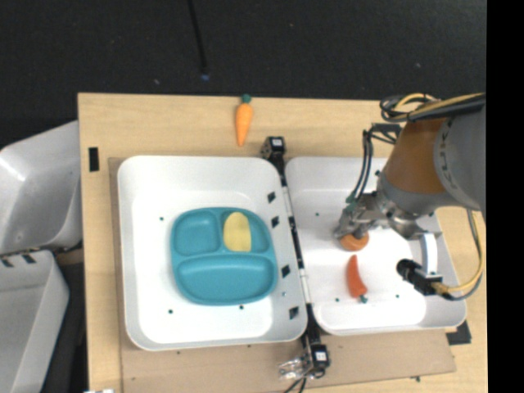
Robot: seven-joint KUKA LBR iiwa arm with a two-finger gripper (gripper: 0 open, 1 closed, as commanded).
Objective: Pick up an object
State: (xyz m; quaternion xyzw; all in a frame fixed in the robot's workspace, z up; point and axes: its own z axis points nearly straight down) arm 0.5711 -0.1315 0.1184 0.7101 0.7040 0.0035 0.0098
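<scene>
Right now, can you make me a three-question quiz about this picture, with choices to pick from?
1. Where is the yellow piece?
A. on the bare bench
B. in the blue tray's upper right compartment
C. in the right bin

2. How many carrots lie outside the bins?
A. one
B. two
C. three

3. How does the blue tray lie?
A. flipped over
B. leaning on the bin's wall
C. flat in the left bin

Answers:
1 B: it sits inside that compartment.
2 A: one orange carrot lies on the bench above the bins.
3 C: its compartments face up.

Grey arm [463, 150], orange band [413, 158], yellow and black cables [409, 103]
</scene>
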